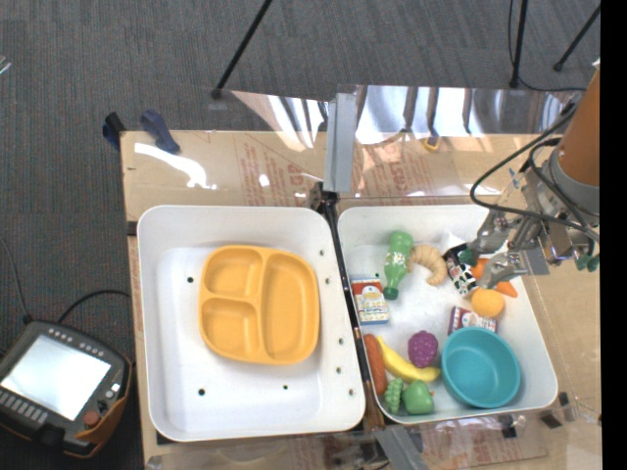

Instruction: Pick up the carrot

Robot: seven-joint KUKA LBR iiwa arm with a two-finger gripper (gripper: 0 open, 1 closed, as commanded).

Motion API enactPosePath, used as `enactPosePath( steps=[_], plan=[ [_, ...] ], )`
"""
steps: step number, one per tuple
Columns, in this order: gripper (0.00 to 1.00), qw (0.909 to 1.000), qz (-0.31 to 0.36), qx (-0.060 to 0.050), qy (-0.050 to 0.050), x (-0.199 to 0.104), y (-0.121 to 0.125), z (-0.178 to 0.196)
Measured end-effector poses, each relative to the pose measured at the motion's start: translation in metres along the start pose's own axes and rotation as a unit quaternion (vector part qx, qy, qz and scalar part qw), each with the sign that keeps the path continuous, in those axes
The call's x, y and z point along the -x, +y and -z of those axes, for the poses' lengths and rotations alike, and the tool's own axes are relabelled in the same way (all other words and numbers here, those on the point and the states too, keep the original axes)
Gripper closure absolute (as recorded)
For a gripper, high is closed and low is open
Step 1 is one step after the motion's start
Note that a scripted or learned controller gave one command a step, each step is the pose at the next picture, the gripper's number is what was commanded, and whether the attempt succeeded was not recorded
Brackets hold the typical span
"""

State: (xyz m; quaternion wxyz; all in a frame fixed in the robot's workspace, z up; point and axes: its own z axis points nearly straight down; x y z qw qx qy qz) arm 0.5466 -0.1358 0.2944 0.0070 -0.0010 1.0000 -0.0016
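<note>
Left bin point(157, 262), lower left: holds a yellow divided plate point(260, 304). Right bin point(541, 351), lower right: toy foods and a teal bowl point(480, 366). Arm's gripper point(502, 260) hovers at the right bin's upper right; how wide its claw stands cannot be told, nor any load. Carrot point(375, 362) lies along the bin's lower left wall, beside the banana point(404, 363). Step: approach. Next move likely requires travel down-left across the bin.

Bright even light; glare on clear panel point(411, 116) (rear); sharp focus, soft shadows.
</note>
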Motion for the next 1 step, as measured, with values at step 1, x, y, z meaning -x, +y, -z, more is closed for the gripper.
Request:
enactPosePath(
  steps=[1],
  plan=[
    [1.0,0.9999,-0.008,0.003,0.012,-0.0488,-0.0151,-0.1033]
  ],
)
